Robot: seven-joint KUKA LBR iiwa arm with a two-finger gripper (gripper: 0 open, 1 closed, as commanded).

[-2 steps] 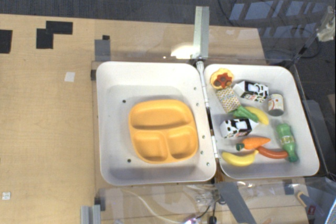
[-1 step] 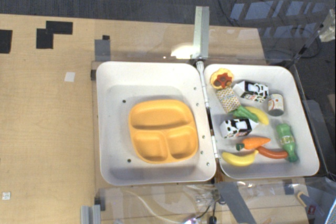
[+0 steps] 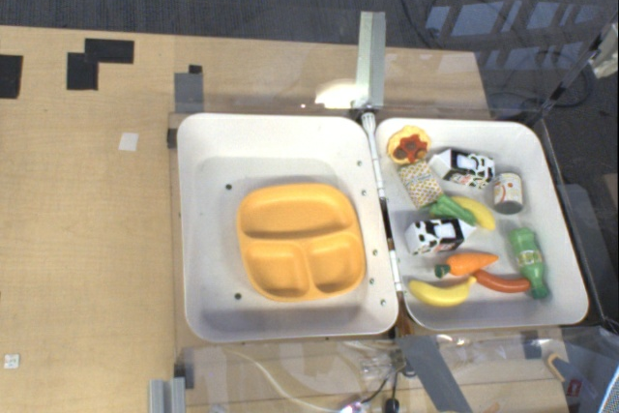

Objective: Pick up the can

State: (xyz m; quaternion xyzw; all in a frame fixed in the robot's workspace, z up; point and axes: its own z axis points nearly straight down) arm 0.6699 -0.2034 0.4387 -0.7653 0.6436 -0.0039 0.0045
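Can (image 3: 508, 192) is lying on its side near the right bin's (image 3: 571, 300) far right wall, just beside the cow-print carton (image 3: 468, 167), leaving its right side reachable; end effector state: cannot tell.

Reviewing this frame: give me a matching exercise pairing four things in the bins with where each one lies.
Things:
1. orange plastic compartment tray
2. small grey metal can
3. green plastic bottle
4. yellow toy banana

Places:
A. near the front edge of the right bin, below the orange toy carrot
B. middle of the left bin
C. right side of the right bin, beside the black-and-white carton
D. lower right of the right bin, next to the red toy chilli

Pairs: 1-B, 2-C, 3-D, 4-A
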